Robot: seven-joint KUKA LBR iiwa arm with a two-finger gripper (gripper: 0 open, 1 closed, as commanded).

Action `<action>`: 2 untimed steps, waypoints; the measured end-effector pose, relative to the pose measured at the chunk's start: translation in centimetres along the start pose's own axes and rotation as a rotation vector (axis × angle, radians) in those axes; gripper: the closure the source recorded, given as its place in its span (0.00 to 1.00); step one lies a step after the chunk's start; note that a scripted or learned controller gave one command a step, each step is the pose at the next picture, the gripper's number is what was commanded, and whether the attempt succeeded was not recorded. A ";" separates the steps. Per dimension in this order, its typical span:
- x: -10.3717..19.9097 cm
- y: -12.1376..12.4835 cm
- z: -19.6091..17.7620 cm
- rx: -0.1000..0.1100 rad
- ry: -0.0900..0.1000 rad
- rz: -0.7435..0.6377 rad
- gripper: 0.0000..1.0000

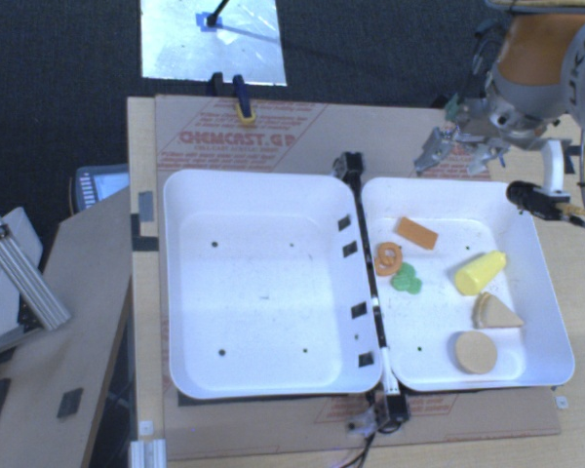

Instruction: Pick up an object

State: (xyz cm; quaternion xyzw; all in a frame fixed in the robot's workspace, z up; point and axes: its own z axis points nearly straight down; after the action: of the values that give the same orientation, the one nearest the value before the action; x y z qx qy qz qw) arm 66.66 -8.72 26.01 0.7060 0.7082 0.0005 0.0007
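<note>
From my remote station I read the following. The arm (551, 37) enters at the 2 o'clock corner of the camera view, orange band uppermost. The gripper (451, 152) hangs over the cardboard just beyond the far rim of the right bin (541, 261), outside the bin and apart from every object. Nothing lies between its fingers; whether they are spread or closed I cannot tell at this resolution.

Candidate objects all lie in the right bin:
- Orange block (416, 232), toward 12 o'clock within the bin.
- Orange ring (388, 257), at 9 o'clock, near the divider.
- Green piece (406, 280), just beside the ring on its 5 o'clock side; contact cannot be confirmed.
- Yellow cylinder (480, 272), lying tilted, toward 3 o'clock.
- Tan wedge (494, 312), near the cylinder at its 6 o'clock.
- Tan disc (475, 352), at 6 o'clock, close below the wedge.

The left bin (175, 261) sits beside the right one, rims touching at the black clips (356, 252).
</note>
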 end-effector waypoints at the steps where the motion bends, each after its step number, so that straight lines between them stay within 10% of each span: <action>1: -0.5 -2.3 7.8 0.008 0.001 0.002 0.00; 2: -0.2 -6.4 16.0 0.009 0.002 0.002 0.00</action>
State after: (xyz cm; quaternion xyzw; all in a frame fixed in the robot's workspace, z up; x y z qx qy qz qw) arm 60.29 -8.93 10.01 0.7069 0.7073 -0.0022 -0.0033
